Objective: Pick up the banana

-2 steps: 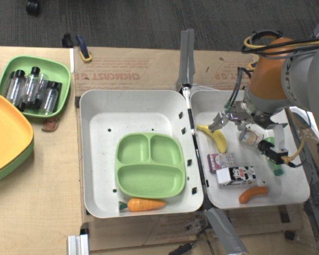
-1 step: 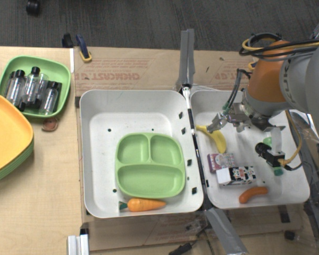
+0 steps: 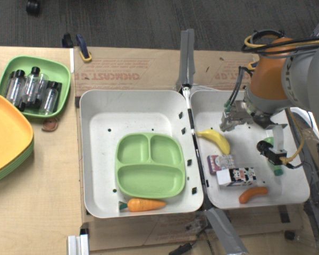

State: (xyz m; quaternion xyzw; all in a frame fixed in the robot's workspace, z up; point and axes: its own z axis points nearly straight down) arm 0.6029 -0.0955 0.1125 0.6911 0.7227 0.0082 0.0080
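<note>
A yellow banana (image 3: 215, 139) lies in the right bin (image 3: 290, 193), near its left wall. My gripper (image 3: 228, 122) hangs just above and to the right of the banana's far end, close to it. Nothing shows between the gripper and the banana that tells of a hold. The grey arm with its orange band (image 3: 268, 78) comes in from the right.
The right bin also holds a pink carton (image 3: 221, 162), a small white carton (image 3: 236, 176) and a sausage (image 3: 253, 194). The left bin (image 3: 93, 110) holds a green divided plate (image 3: 150, 165) and a carrot (image 3: 144, 204). A green tray of bottles (image 3: 34, 86) and yellow plates (image 3: 5, 139) sit at left.
</note>
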